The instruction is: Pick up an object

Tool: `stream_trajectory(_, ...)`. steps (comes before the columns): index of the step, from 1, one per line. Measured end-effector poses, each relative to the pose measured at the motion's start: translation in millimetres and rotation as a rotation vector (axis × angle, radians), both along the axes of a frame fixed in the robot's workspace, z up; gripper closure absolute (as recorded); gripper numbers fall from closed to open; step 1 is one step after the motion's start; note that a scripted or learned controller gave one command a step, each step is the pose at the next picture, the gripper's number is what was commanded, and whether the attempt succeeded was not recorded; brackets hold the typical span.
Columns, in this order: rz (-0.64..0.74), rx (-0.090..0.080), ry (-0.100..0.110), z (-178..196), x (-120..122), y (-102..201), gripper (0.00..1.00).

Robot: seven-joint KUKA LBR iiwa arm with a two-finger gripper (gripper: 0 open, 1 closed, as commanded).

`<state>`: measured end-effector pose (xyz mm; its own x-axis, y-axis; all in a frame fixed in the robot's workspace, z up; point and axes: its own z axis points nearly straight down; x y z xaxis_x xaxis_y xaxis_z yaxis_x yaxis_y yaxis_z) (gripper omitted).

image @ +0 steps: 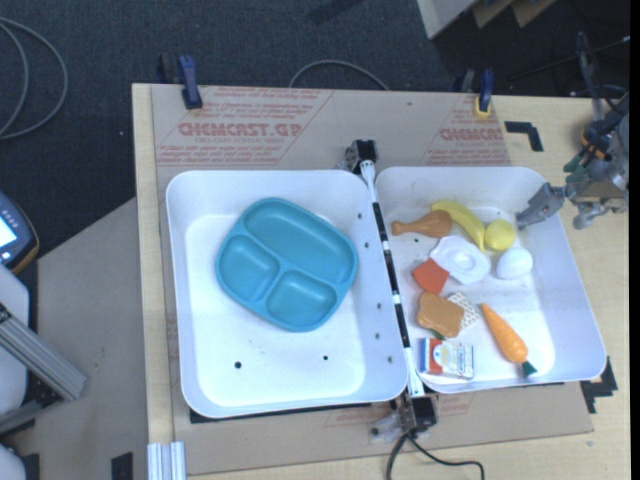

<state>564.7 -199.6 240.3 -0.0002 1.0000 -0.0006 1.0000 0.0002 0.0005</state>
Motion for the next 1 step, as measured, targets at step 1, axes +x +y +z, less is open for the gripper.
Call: stream_trajectory(1, 0.006, 0.009, 0.016, -145.9, -42.1, 87.6, 0.00)
